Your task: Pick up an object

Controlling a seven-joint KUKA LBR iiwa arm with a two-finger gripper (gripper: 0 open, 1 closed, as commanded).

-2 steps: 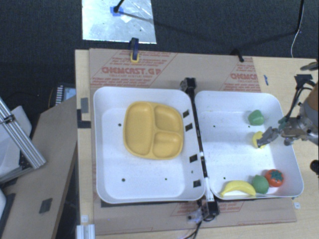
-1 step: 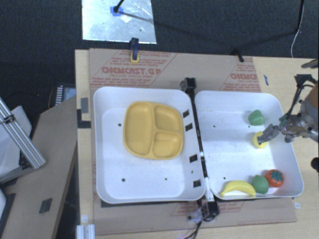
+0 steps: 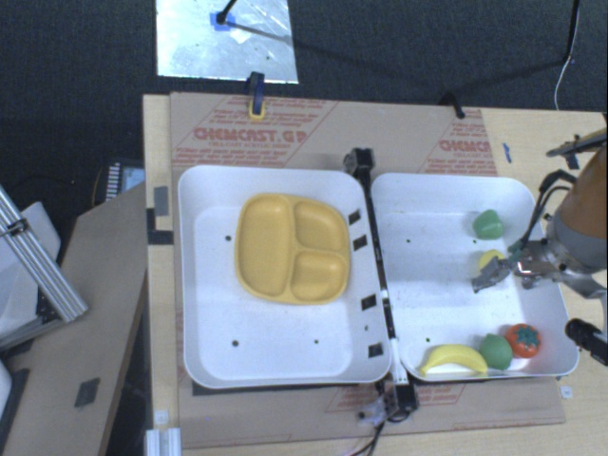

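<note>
Two white bins (image 3: 209, 283): one yellow plate (image 3: 290, 248), five toys, gripper (image 3: 490, 275) state unclear.

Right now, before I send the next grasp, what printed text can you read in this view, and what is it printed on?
"CHEMCAST G P", red print on the brown cardboard sheet under the two white bins, left side; the last characters are blurred.
A second red print of the same style at the sheet's right corner, slanted and too blurred to read surely.
Fainter red lines beneath both: unreadable.

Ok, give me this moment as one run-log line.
arm: low over right white bin | gripper: beside small yellow piece | grasp: unconfirmed | yellow divided plate: left bin
</note>
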